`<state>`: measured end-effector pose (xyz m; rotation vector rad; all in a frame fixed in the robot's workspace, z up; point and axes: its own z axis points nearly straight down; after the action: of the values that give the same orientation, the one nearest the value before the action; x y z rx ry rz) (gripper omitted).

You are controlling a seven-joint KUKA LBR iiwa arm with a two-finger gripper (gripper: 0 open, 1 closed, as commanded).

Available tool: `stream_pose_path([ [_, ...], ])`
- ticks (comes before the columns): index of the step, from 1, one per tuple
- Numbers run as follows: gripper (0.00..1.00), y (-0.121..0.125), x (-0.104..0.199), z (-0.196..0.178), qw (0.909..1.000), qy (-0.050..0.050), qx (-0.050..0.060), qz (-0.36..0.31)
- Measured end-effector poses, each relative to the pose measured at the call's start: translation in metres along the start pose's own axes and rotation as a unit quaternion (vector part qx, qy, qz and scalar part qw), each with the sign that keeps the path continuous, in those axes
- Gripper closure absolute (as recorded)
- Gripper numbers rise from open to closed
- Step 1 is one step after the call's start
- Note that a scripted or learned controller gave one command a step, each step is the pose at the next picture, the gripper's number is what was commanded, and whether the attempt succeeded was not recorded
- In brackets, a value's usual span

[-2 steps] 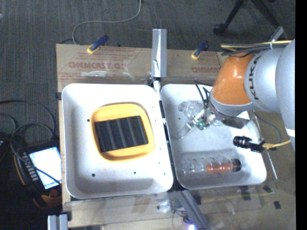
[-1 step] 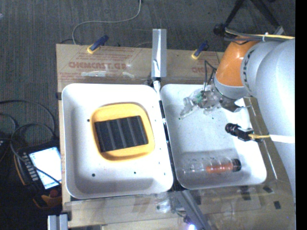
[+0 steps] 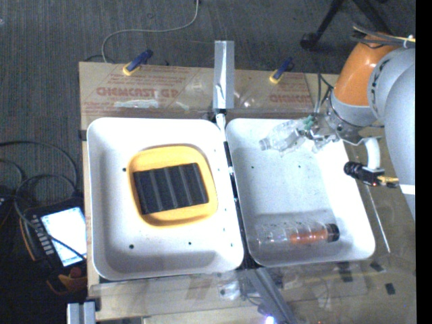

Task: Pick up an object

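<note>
While the grey arm with the orange band (image 3: 368,79) reaches in from the right, these are the facts of the scene:

Gripper: the two-finger gripper (image 3: 316,132) sits over the far right part of the right white bin (image 3: 351,201), pointing left.
Grip: its fingers are closed on the neck end of a crumpled clear plastic bottle (image 3: 283,138) — the bottle juts out to the gripper's left, tilted, and looks raised off the bin floor, though how far cannot be told.
Second bottle: a clear plastic bottle with an orange band and a dark cap (image 3: 297,234) lies on its side well below the gripper, along the near wall of the same bin.
Left bin: the other white bin (image 3: 108,181) lies far to the gripper's left — inside it rests a yellow rounded tray with a dark ribbed insert (image 3: 172,185).
Divider: a grey upright strip (image 3: 223,73) stands beyond the seam between the bins, up and left of the gripper.
</note>
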<state>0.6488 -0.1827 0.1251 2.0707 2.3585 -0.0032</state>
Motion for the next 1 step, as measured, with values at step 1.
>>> stream_pose_path([
  [1, 0.0, -0.1093, -0.0279, -0.044, 0.9982, 0.001, 0.001, 0.06],
])
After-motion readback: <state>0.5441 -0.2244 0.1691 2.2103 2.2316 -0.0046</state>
